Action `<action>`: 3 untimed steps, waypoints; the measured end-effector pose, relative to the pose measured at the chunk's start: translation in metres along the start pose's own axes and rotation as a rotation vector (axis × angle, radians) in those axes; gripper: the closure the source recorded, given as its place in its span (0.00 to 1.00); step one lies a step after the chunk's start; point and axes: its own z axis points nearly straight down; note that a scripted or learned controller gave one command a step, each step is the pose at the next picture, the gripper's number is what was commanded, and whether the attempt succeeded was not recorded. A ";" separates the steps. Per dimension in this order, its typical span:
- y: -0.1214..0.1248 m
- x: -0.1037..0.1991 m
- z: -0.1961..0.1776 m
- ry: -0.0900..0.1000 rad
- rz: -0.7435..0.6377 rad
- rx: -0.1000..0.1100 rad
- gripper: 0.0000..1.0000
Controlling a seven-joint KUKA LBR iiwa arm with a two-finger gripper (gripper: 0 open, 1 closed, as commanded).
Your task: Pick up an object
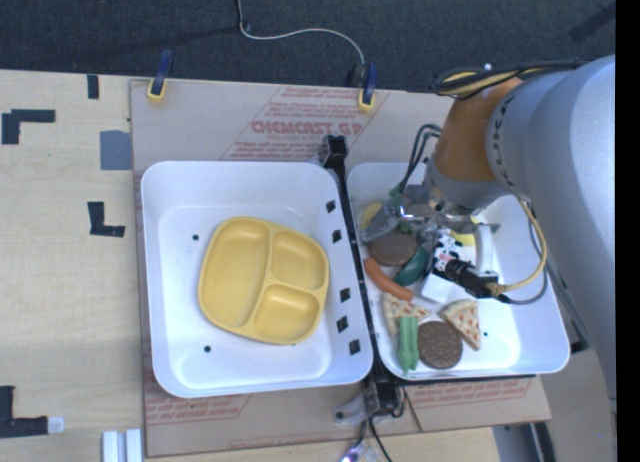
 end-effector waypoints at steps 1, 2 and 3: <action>0.051 0.000 0.000 -0.003 -0.005 0.009 0.00; 0.052 0.001 -0.010 -0.002 -0.002 0.000 1.00; -0.005 0.055 -0.106 0.003 -0.005 -0.008 1.00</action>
